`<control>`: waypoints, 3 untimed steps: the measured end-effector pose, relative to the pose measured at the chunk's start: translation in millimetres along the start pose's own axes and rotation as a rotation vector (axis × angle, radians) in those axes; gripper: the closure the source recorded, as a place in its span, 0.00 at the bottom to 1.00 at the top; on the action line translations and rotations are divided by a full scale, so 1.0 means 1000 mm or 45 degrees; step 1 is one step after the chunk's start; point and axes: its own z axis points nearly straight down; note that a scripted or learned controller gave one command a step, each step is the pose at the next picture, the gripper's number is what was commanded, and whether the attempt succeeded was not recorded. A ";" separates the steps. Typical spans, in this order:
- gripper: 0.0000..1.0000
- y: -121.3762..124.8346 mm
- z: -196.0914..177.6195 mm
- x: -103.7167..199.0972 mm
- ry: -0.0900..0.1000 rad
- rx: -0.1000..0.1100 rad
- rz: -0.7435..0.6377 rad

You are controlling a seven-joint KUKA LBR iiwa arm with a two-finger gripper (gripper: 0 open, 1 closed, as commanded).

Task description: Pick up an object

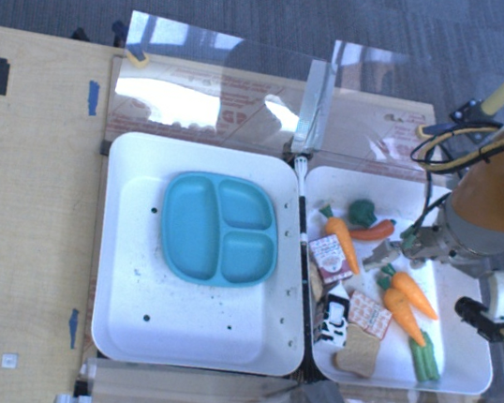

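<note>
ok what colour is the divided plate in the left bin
Light blue; the divided plate shows clearly in the camera view.

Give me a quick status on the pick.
Claw low in right bin, nothing visibly held. Carrots right beside it. Toys crowd the bin; blue tray sits in left bin.

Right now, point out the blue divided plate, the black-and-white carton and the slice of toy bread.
blue divided plate (220,230): camera view, centre divider.
black-and-white carton (334,321): camera view, top face.
slice of toy bread (359,353): camera view, crust middle.

Right bin crowded with toy food; open floor around blue tray in left bin
</note>
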 end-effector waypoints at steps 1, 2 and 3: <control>0.00 -0.032 0.011 -0.028 0.003 0.011 -0.003; 1.00 -0.030 0.000 -0.028 0.001 0.003 -0.003; 1.00 -0.010 -0.102 0.001 0.000 0.002 0.055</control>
